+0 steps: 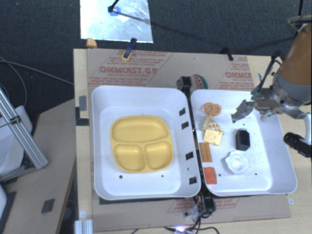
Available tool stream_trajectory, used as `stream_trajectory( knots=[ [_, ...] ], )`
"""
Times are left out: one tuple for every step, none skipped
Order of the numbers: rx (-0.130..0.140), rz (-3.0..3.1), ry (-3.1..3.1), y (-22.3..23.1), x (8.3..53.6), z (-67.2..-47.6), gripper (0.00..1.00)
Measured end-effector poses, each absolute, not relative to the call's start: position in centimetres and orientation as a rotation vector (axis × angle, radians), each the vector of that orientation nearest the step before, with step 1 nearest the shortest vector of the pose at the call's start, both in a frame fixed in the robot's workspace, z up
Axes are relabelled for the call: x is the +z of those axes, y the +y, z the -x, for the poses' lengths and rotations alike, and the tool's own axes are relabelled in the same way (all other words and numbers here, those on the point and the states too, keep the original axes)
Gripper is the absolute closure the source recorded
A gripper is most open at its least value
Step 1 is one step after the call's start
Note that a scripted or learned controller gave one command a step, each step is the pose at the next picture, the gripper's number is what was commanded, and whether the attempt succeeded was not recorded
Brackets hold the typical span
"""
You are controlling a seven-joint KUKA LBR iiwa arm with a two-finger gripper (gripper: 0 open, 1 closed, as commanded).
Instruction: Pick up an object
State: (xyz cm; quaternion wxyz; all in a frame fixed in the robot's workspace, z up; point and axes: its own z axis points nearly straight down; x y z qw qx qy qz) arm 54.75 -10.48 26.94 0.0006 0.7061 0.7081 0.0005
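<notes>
Lower right bin [280,177]: orange block [209,174], white cup [236,162], black block [242,139], cheese wedge [213,136], pretzel [211,109]. We see the gripper [242,112] above them, upper right, carrying nothing. Risk: items crowd together; descent may nudge neighbours, miss.

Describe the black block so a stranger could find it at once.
Look in the right white bin, on the arm's side. The black block lies near its middle, just above a white cup. It is the bin's lone dark item among pale and orange food pieces.
</notes>
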Motion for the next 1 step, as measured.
stream_trajectory(
  knots=[
    [-0.006, -2.226, 2.229, -7.77, 20.03, -48.34, 0.00]
  ],
)
